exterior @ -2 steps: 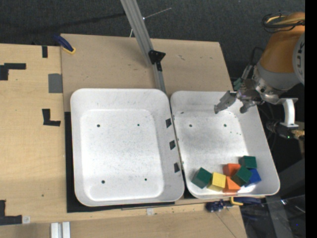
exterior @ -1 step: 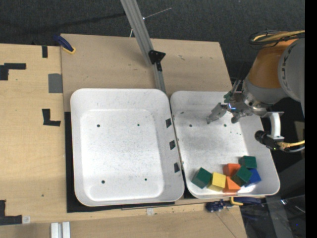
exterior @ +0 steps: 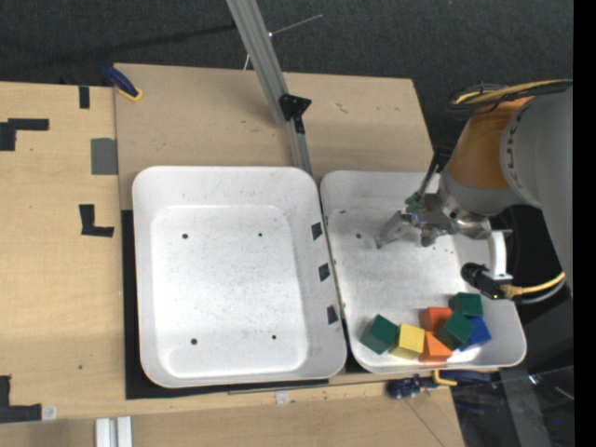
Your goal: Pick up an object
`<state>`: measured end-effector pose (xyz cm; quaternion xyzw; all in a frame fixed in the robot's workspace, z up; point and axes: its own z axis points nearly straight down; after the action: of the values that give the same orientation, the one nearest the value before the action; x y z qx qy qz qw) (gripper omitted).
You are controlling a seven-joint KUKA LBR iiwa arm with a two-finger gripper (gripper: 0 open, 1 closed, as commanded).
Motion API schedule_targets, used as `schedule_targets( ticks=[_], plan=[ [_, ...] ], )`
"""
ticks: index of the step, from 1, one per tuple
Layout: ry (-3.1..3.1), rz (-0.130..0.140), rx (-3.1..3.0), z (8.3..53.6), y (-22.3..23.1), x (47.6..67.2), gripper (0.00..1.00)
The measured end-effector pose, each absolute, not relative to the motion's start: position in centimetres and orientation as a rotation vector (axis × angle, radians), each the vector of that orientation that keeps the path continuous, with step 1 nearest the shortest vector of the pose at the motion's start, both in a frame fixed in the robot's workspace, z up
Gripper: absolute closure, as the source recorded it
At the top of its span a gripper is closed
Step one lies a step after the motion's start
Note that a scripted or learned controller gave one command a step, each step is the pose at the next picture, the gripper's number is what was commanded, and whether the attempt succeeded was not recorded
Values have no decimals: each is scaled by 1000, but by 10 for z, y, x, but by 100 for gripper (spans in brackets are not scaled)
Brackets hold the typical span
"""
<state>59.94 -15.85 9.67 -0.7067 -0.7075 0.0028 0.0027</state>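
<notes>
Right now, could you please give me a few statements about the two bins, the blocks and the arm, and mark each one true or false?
1. The blocks lie in the right bin. True.
2. The blocks are spread evenly over that bin. False: they cluster at its near corner, around the yellow block.
3. The gripper is above the right bin, apart from the blocks. True.
4. The green block sits in the left bin. False: it is in the right bin.
5. A blue block lies at the cluster's right end. True.
</notes>
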Motion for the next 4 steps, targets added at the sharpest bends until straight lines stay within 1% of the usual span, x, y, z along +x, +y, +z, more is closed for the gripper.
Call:
schedule_targets(
  ticks=[1,2,3,4],
  plan=[
    [-2222,2,-2217,110,-158,601,100],
    [-2227,-5,-2223,173,-155,605,100],
    [-2224,-3,-2221,202,-155,606,100],
    [-2229,-3,-2213,217,-98,609,100]
  ],
)
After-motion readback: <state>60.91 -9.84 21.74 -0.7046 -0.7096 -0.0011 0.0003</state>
